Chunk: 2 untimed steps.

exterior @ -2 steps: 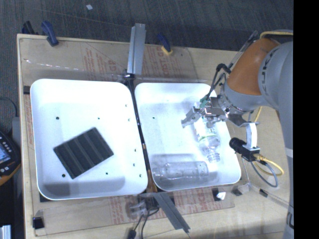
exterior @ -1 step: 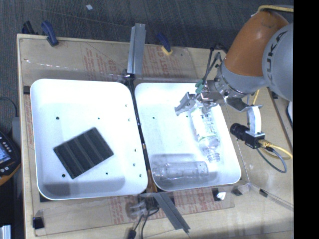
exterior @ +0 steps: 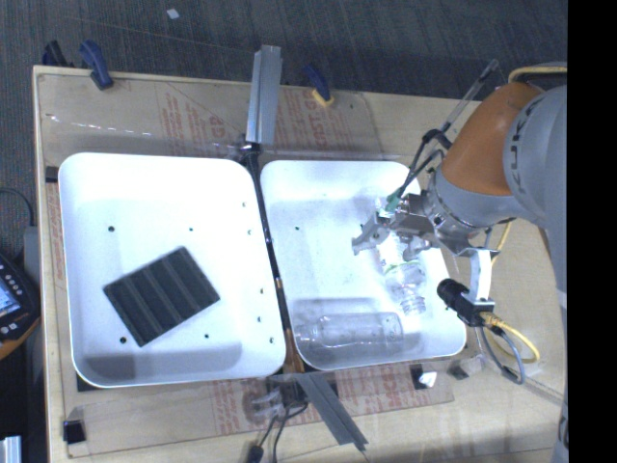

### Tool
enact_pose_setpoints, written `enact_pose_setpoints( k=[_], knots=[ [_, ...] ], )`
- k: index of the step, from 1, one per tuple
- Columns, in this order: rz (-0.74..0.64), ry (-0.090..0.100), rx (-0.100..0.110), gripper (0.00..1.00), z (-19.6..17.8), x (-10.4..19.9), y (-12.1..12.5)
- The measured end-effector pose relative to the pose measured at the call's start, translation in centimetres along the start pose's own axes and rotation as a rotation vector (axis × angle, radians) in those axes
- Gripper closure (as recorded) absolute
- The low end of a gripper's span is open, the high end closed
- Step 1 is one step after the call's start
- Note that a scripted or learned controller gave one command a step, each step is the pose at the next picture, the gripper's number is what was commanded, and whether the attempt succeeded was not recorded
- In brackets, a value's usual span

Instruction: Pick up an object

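Looking down on the bench, you are seeing the left bin (exterior: 87,186) holding a dark ribbed slab (exterior: 161,294) lying flat and askew on its floor, while the right bin (exterior: 308,186) is holding a clear plastic bottle (exterior: 349,330) lying on its side along the near wall, with a smaller clear item (exterior: 407,283) just beside it. The gripper (exterior: 388,241) is hanging over the right bin above that smaller item, and you cannot tell how its pincer stands. The bins are sitting on a pale wooden board (exterior: 145,114), with blue clamps (exterior: 94,64) gripping its far edge and dark carpet (exterior: 366,17) lying beyond.
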<state>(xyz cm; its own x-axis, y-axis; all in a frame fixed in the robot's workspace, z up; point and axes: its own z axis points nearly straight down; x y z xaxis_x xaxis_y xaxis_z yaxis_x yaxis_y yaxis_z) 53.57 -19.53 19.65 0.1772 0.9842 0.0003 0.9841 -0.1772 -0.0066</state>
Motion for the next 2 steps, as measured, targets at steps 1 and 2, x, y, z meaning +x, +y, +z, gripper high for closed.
enact_pose_setpoints(
  k=[1,2],
  knots=[
    [-0.052,0.000,-0.004,0.00,-2.3,-0.9,0.2],
    [-0.081,0.000,-0.006,0.00,-2.9,0.5,1.9]
  ],
)
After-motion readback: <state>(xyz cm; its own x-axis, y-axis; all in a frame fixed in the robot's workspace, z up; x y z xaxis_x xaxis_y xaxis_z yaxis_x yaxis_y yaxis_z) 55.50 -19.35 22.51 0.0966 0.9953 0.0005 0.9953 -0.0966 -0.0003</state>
